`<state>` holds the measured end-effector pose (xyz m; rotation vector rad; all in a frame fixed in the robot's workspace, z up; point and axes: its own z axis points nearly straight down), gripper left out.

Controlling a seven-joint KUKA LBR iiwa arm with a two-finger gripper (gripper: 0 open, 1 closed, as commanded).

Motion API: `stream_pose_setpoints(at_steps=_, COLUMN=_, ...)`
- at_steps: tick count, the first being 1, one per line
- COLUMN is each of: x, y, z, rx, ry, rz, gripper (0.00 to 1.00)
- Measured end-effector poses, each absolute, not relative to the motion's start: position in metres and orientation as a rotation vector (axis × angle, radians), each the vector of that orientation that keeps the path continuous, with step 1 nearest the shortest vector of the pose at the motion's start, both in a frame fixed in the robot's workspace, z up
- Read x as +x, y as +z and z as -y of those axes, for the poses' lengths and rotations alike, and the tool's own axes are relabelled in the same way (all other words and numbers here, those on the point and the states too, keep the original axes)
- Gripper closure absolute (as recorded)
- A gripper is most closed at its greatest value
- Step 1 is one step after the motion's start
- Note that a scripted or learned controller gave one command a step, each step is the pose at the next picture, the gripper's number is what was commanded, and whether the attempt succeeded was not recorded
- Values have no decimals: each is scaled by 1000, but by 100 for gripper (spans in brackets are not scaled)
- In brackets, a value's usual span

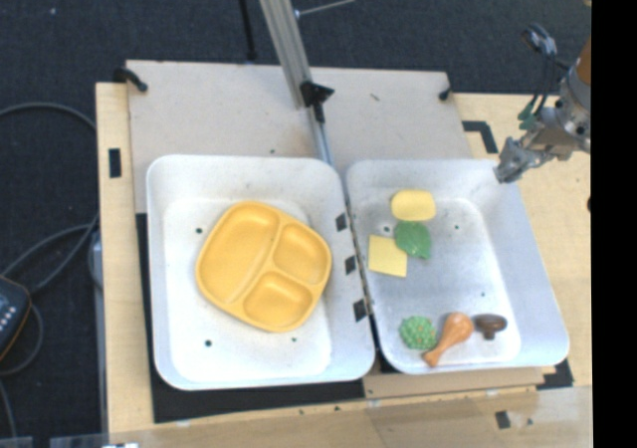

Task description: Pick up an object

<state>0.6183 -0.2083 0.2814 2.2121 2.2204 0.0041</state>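
Note:
The right bin (518,267) holds several toy foods: a yellow oval piece (412,205), a green leaf (413,239), a flat yellow cheese square (387,257), a green broccoli (418,333), a tan drumstick (448,336) and a brown mushroom (489,325). My gripper (513,163) hangs at the right bin's far right corner, above its rim and apart from all the foods. Nothing shows between its fingers.
The left bin (179,237) carries a yellow divided plate (263,265). A slanted aluminium pole (284,23) rises from behind the bins, ending at a black clamp (317,95). Cables lie on the dark floor at left.

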Motion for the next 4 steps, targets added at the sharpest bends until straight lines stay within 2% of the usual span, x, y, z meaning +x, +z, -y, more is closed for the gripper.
stream_pose_setpoints(at_steps=2, x=618, y=270, z=118, rx=2216, ry=0, rz=-2228, gripper=100)
stream_pose_setpoints(at_steps=3, x=603, y=259, z=62, rx=2215, ry=0, rz=-2229, gripper=100)
stream_pose_setpoints(at_steps=4, x=601, y=243, z=9, rx=2215, ry=1, rz=-2229, gripper=100)
